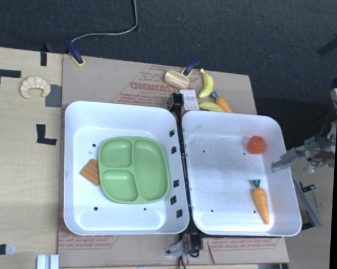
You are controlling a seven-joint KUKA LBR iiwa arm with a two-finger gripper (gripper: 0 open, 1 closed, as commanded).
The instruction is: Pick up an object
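I am starting at the near side of the right bin [222,183], where a toy carrot [260,204] is lying on the white floor, close to the right wall, its green top pointing far and its tip pointing near. It is lying alone, with bare floor to its left.

A little farther in, my gripper [289,158] is hanging over the right rim of that bin, reaching in from the right. It is sitting too small and grey against the rim for me to read, so I cannot tell whether it is released or clenched; I am seeing nothing caught in it.

Left of it and farther back, a small red-orange object [256,144] is resting near the bin's far right corner, well apart from the carrot.

In the left bin [78,211], a green divided plate [135,170] is taking up the middle, with a tan wedge [90,172] tucked under its left edge.

Beyond the bins, bananas [206,85] and a bread roll [176,78] are lying on the cardboard, and a croissant [36,86] is sitting far left on the bench.

I am judging this as the approach: no object is lifted yet. The carrot and the red-orange piece are both near my gripper. The next move is calling for me to go in over one of them, line up across the carrot's narrow width if I choose it, then descend and clamp.
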